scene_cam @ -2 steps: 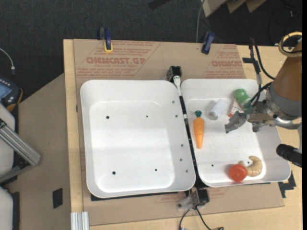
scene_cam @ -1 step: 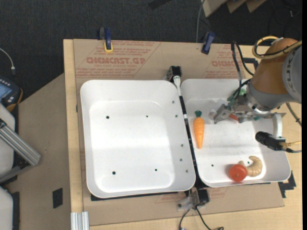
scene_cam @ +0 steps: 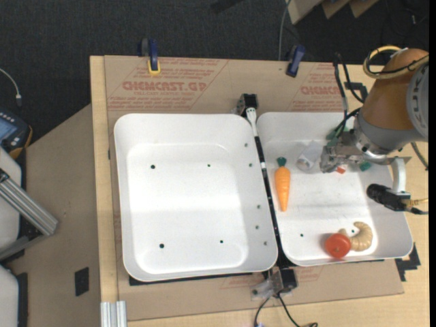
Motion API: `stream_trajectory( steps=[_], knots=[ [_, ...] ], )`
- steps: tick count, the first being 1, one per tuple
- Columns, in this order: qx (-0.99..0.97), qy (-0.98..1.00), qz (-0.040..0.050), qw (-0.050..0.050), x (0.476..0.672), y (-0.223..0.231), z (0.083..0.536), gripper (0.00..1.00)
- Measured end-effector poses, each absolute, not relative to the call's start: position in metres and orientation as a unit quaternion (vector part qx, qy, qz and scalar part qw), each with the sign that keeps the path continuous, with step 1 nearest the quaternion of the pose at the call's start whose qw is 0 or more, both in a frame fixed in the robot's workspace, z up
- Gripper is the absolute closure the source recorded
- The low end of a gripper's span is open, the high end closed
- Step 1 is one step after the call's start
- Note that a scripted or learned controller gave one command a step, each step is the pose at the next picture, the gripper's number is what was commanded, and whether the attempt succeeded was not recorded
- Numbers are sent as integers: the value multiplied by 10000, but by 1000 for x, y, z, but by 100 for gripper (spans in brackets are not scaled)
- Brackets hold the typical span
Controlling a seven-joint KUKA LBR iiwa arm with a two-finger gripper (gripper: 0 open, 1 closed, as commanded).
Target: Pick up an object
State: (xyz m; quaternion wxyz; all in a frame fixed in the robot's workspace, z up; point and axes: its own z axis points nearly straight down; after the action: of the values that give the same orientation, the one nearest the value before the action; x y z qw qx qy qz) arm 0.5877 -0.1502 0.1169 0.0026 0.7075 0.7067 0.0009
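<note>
An orange carrot (scene_cam: 282,189) with a green top lies along the left wall of the right bin (scene_cam: 381,254). A red round object (scene_cam: 336,245) and a beige curved object (scene_cam: 363,236) sit together at that bin's near right. A small pale grey object (scene_cam: 306,161) rests near the bin's far middle. My gripper (scene_cam: 336,161) hangs low over the far right part of this bin, just right of the grey object. A small red bit and a teal bit show at the gripper's lower edge; what they belong to is unclear.
The left bin (scene_cam: 129,182) lies beside the right one, split by a black seam with clamps at both ends. Blue clamps (scene_cam: 295,59) hold the cardboard at the back. A black cable piece (scene_cam: 385,197) hangs over the right bin's right edge.
</note>
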Motion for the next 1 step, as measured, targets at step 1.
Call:
stream_trajectory(
  steps=[1],
  knots=[
    [7079, 7063, 13, 40, 588, -151, 127, 100]
  ],
)
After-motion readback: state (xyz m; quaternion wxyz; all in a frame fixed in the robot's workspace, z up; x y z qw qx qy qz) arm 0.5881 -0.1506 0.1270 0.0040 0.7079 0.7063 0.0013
